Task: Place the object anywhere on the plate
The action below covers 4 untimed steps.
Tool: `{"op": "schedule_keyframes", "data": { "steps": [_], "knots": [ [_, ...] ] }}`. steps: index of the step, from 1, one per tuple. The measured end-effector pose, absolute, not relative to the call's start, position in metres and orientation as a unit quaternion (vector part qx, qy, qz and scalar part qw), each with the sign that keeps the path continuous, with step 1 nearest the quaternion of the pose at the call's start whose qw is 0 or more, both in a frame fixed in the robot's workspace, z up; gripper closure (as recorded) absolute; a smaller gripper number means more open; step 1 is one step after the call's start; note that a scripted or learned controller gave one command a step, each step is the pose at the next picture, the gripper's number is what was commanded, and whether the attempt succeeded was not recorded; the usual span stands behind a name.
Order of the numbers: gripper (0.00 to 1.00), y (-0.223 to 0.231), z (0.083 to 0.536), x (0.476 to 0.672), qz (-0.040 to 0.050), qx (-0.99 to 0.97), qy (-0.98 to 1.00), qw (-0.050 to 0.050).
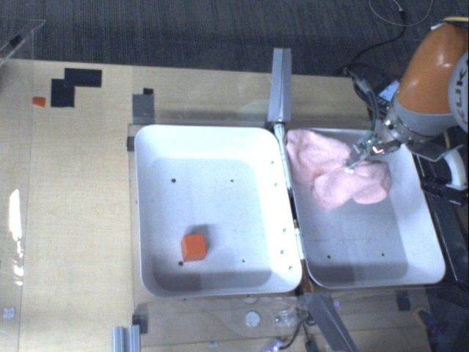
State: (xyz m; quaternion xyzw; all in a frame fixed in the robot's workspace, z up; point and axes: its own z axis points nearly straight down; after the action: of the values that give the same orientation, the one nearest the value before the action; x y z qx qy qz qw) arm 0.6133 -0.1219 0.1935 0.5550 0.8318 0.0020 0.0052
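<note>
The gripper (364, 155) is pressing into the crumpled pink cloth (337, 171) beneath it; whether it is gripping, I cannot tell, so the cloth risks slipping away.

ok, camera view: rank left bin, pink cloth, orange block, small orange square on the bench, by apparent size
1. left bin
2. pink cloth
3. orange block
4. small orange square on the bench, far left
</note>
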Motion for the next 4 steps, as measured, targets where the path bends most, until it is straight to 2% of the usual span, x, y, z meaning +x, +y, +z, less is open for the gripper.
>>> {"op": "schedule_keyframes", "data": {
  "steps": [1, 3, 4],
  "knots": [
    [1.00, -0.120, 0.227, 0.616, 0.0021, 0.551, 0.834, 0.005],
    [1.00, -0.015, 0.234, 0.610, 0.0014, 0.179, 0.984, 0.006],
    [1.00, 0.030, 0.226, 0.617, 0.0014, 0.000, 1.000, 0.006]
  ]
}}
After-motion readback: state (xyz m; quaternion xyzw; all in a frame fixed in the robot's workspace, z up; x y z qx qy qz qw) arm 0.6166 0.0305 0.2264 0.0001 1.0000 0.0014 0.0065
